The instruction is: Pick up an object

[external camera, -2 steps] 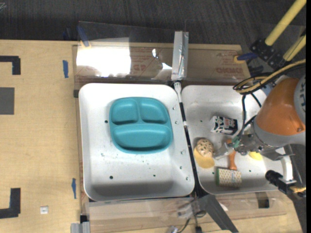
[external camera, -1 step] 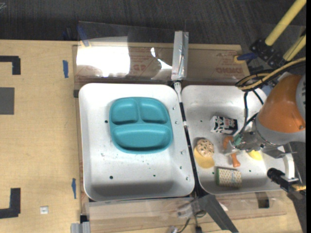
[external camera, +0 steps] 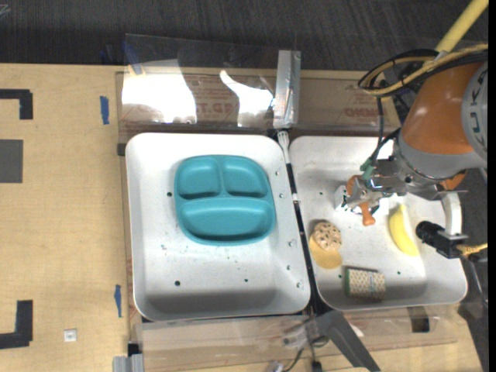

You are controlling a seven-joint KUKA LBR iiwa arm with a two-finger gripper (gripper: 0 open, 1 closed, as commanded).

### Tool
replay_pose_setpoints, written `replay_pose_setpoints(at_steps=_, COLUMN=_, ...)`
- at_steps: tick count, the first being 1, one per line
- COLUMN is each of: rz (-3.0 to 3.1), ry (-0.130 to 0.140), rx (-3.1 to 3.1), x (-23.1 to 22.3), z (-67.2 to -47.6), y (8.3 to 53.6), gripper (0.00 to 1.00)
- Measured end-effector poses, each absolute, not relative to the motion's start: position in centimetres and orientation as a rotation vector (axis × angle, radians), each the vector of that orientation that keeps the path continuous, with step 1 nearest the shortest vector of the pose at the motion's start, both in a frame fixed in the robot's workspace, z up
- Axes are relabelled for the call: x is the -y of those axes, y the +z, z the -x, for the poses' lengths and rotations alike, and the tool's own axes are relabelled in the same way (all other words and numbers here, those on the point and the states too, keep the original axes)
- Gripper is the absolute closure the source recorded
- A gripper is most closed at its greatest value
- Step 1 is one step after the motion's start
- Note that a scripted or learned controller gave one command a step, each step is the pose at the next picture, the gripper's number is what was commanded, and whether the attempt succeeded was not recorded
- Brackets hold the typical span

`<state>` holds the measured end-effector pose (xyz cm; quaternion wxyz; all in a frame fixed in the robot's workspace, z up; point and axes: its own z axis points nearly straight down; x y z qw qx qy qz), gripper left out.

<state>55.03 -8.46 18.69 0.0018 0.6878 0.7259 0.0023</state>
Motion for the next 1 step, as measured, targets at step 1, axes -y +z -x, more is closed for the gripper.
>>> replay_pose_setpoints(at_steps=1, rz=-2.219, ry=0.001, rx=-2.224, x=5.4, z=-55.67, y=18.4, gripper=1.0)
